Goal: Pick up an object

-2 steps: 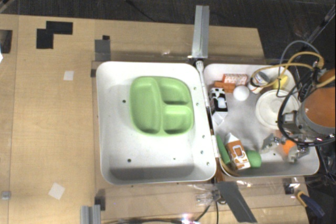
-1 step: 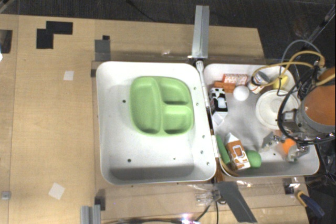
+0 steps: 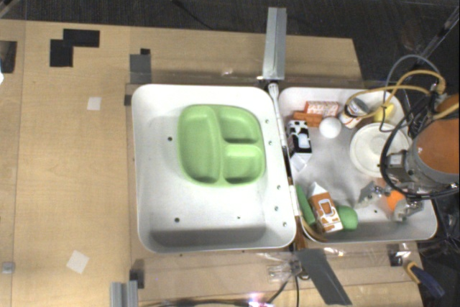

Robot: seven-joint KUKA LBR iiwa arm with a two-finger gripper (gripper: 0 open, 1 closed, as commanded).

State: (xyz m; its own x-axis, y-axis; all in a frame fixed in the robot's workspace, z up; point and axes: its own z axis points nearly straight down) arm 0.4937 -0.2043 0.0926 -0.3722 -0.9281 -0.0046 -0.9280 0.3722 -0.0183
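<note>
— What is seen of the arm (image 3: 437, 147) at the right edge of the desk (image 3: 65, 176)?

— A rounded body is shown, grey at its lower part, with a broad orange band (image 3: 438, 144) across it. A second orange patch is seen higher up, near the edge of the view.

— And the cabling?

— Black cables (image 3: 392, 147) are looped around the wrist, and yellow ones (image 3: 413, 79) are arched above it. A thin grey line is run off toward the upper right.

— The end effector (image 3: 388, 199)?

— Small metal-grey parts are seen below the wrist, with a bright orange piece among them. Finer detail cannot be made out.
</note>
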